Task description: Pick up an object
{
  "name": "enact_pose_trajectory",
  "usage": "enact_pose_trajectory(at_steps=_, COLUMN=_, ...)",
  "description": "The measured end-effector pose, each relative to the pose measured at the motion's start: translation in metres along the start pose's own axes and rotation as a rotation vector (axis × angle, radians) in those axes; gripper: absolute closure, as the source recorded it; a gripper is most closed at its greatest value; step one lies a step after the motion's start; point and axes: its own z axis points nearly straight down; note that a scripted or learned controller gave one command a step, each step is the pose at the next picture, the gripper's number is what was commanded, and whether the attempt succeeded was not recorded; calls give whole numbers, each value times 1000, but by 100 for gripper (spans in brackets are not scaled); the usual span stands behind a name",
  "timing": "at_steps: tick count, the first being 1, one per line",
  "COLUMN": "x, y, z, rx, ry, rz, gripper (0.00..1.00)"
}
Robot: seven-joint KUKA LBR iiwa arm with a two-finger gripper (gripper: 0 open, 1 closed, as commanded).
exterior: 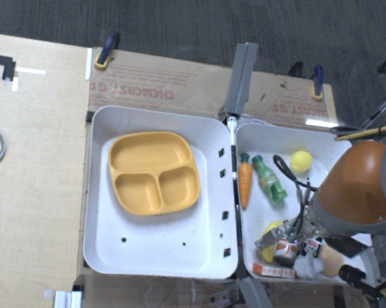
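Lower right of the frame — the gripper [293, 240] hangs over a small can [284, 251]; finger state unclear.

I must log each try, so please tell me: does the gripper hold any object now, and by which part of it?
It cannot be told. The gripper is low in the right bin among small items near a can, and the arm hides whether anything sits between its fingertips.

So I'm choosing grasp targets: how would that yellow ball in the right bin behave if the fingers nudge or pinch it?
The yellow ball looks round and smooth, so it would probably roll at a nudge. It lies apart from the green bottle, with bare bin floor around it, so little would stop it. A pinch off its middle might squirt it out.
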Motion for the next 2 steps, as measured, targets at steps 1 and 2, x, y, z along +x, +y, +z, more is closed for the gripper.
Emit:
enact_pose_trajectory(at_steps=1, x=0, y=0, z=-8, rx=0, ry=1, rz=4, gripper=100)
enact_pose_trajectory(at_steps=2, x=-13, y=61, z=-137, rx=1, ry=-2, rz=141, gripper=100)
